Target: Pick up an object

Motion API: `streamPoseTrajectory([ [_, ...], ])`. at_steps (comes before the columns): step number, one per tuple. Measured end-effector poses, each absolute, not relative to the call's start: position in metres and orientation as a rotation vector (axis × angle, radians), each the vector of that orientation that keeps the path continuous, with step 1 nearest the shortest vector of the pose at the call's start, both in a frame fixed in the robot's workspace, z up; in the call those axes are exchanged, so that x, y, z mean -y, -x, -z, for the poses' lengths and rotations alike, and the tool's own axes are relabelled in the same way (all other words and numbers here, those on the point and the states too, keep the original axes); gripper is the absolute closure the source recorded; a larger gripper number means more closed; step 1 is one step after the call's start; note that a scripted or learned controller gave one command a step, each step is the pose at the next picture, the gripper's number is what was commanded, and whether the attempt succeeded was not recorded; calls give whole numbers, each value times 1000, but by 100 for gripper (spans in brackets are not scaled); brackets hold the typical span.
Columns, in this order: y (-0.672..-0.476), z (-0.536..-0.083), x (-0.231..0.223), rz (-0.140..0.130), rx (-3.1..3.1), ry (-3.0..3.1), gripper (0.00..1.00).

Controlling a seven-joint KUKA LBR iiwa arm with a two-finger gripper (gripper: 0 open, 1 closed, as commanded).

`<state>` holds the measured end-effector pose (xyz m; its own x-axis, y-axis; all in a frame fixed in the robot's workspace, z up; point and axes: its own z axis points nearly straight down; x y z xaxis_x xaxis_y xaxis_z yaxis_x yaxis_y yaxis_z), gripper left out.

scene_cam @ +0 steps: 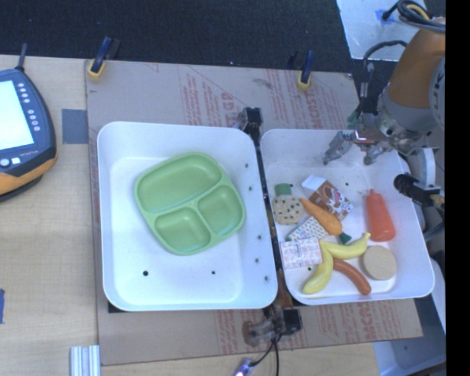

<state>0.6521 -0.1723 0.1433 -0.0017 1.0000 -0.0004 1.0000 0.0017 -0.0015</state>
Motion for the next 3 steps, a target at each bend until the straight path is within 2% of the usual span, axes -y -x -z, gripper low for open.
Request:
streamPoseTrajectory([
  [1,-613,-128,208,-6,2223,2216,0],
  [2,-579,-117,212,-5,2226,2216,0],
  [3,-633,-92,212,-3,2223,2216,0],
])
